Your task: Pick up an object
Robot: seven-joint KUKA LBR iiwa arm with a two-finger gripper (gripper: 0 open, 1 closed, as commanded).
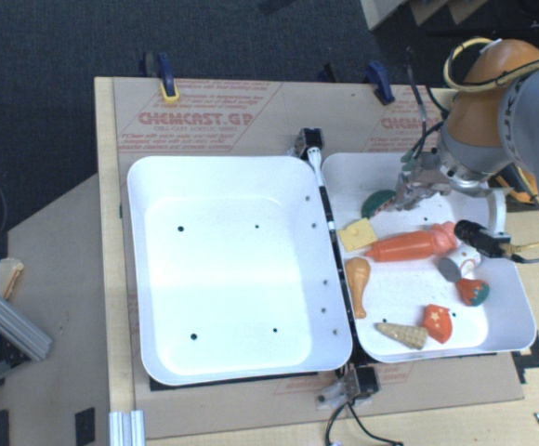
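Observation:
My gripper point(405, 196) hangs over the far part of the right bin point(516, 328), just right of a dark green object point(377, 201) lying by the bin's far left side. Whether it touches the green object I cannot tell. Nearer lie a yellow block point(358, 235) and a long orange-red piece point(414, 245). A tan drumstick point(356, 282) sits beside the divider. At the front are a beige cone point(402, 334), a red strawberry point(438, 322) and a red and green fruit point(474, 292). A small grey piece point(449, 268) lies between them.
The left bin point(144, 249) sits beside the right one, with a black divider strip point(326, 221) between them. The arm point(492, 110) comes in from the upper right over the right bin's far corner. Blue clamps point(166, 71) hold the board's far edge.

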